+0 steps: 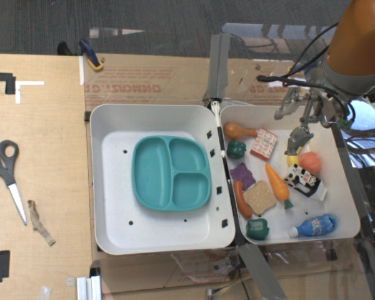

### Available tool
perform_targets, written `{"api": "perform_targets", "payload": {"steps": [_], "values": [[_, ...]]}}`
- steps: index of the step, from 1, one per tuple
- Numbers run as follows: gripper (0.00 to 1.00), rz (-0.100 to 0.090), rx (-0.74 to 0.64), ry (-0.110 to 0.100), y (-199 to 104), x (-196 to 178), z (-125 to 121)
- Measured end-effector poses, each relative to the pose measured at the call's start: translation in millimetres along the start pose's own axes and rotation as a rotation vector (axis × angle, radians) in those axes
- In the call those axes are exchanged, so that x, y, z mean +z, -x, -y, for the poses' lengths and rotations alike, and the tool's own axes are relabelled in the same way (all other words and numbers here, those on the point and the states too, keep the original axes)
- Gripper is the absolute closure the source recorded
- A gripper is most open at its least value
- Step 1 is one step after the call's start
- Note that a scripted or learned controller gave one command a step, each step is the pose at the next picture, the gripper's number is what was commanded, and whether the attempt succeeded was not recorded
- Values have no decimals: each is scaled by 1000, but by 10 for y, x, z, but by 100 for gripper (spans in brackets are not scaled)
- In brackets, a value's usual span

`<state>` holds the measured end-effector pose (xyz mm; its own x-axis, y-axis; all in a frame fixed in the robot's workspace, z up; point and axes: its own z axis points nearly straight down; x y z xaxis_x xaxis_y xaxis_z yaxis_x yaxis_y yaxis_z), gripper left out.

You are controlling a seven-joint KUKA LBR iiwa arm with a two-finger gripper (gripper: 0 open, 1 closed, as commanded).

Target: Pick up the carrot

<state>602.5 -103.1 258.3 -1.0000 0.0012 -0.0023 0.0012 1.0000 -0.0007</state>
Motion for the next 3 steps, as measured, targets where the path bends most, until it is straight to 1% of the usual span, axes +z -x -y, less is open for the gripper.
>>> {"api": "perform_targets", "payload": {"steps": [1,2,3], "values": [[0,-2,108,1,-240,1410,-58],[0,1,142,0,-502,1647,171],[100,7,139,-1,-482,1540,166]]}}
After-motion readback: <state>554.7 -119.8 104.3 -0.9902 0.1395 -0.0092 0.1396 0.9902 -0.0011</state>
